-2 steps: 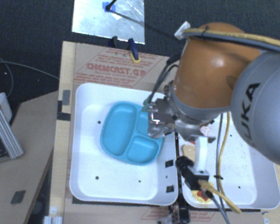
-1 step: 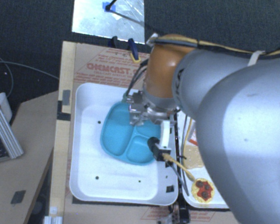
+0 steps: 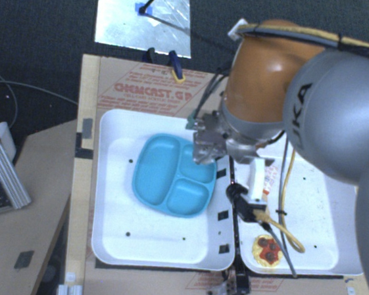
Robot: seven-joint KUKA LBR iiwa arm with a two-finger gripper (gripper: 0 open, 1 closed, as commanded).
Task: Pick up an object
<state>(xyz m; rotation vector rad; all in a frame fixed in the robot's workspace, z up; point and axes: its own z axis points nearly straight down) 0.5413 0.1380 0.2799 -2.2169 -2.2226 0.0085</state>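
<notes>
Light-blue three-compartment plate flat in the left white bin.

Light-blue plastic divided plate: uniform blue, no pattern. Two shallow plastic bins: plain white, few small dark specks. Small round toy pizza: pale yellow base, red and dark toppings. Brown cardboard sheet on surface: tan, red printed lettering. Robot arm: grey, orange band. Metal claw: dull grey. Yellow cable. Shiny foil-like square sheet: silver, blue mark.
</notes>
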